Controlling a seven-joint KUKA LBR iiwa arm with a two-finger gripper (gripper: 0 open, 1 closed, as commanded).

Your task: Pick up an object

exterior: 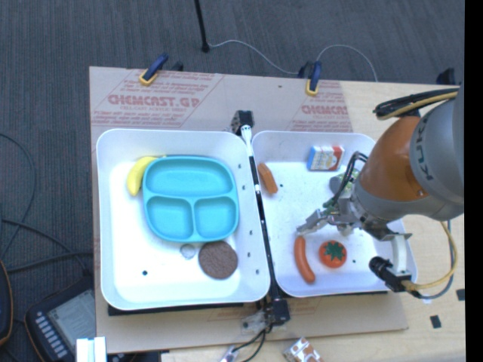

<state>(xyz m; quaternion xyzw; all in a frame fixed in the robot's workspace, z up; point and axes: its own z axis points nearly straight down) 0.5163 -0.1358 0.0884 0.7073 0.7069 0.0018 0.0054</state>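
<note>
A hot dog [303, 259] lies in the right bin [290, 202], just below and left of the pincer [326, 221], its long axis running top to bottom with a slight lean. A tomato [332, 253] sits directly beneath the pincer. The surface [219, 100] is brown board over dark carpet. The arm [407, 168] reaches in from the right, bent down over the bin; its fingers stand spread, holding nothing.

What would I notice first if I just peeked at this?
Probably the big grey and orange arm reaching in from the right, its gripper over the right bin near a red tomato. Then the bright blue divided plate in the left bin, a yellow banana beside it.
</note>
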